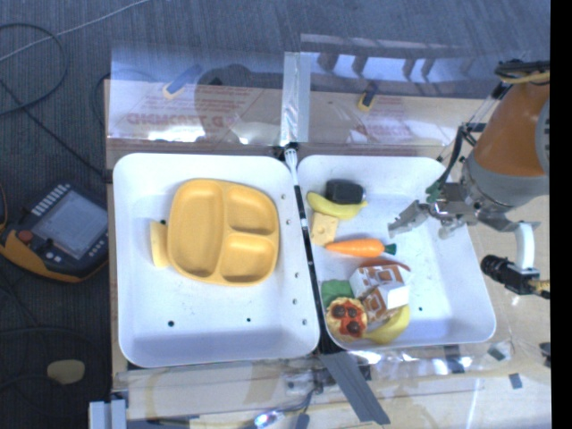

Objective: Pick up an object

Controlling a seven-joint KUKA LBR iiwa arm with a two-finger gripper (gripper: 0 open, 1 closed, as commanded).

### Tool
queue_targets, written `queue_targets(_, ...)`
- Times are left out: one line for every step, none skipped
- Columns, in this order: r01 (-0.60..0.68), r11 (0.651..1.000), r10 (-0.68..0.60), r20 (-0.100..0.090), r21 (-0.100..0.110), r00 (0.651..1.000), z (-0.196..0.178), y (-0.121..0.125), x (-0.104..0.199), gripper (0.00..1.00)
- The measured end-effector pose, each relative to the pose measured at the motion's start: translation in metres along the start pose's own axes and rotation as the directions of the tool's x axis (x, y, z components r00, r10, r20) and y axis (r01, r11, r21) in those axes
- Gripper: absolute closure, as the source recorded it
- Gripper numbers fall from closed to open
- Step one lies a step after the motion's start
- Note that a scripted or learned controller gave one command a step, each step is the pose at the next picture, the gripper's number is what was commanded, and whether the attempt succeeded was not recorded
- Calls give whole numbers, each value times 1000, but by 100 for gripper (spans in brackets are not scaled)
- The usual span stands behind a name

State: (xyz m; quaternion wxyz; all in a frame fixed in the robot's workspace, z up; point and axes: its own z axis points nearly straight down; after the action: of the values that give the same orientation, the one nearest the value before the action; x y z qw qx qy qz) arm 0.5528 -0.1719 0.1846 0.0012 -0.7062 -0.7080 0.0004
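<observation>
Gripper low over right bin, near its right side, fingers spread wide, nothing between them; arm enters from right. Carrot lies mid-bin, left of gripper and apart from it; banana and black object toward back-left corner; small carton near front. Yellow divided tray sits in left bin.
</observation>
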Motion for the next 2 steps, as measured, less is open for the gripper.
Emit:
queue_targets(1,1000,0,5,-14,1000,94,-6,50,0)
queue_targets(-146,989,146,4,-13,989,95,67,76,0)
